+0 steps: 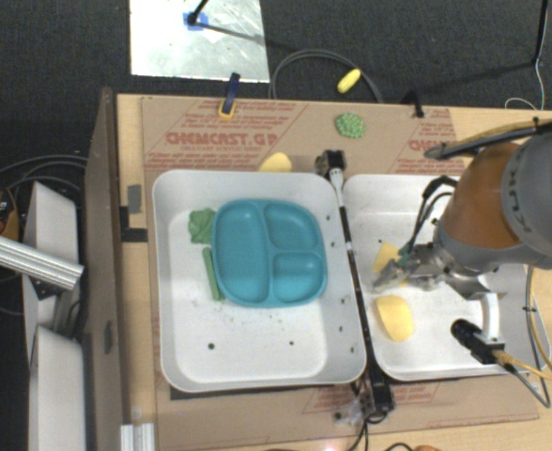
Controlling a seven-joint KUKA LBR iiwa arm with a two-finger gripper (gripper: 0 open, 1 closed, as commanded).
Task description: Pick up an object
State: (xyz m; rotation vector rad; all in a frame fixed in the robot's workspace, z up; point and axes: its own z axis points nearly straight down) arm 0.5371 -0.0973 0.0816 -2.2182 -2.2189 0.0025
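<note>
My gripper [395,272] hangs low in the left part of the right bin [417,195]. A small yellow piece [386,254] lies just above and left of its tip, close to it or touching; I cannot tell which. A larger pale yellow lump [396,317] rests on the bin floor just below the gripper, apart from it. In the left bin [177,252] a blue divided plate [267,252] lies flat, with a green leafy piece [201,224] and a green stick [210,275] poking out at its left side.
On the cardboard behind the bins sit a yellow lump [276,163] and a green round thing [350,125]. A black divider bar [346,252] runs between the bins. The grey arm with its orange band [487,205] covers the right bin's right side.
</note>
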